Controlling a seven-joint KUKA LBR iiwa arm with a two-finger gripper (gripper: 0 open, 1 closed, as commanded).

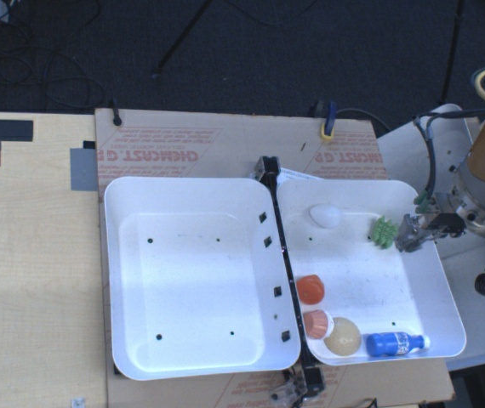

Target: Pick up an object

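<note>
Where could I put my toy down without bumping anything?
The left bin has a bare floor. In the right bin, bare floor lies between the white egg-shaped object, green toy and orange ball. Its near edge is crowded: pink cup, tan ball, blue bottle.

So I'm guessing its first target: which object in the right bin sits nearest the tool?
The green toy, just left of the tool; the others lie farther away.
</note>
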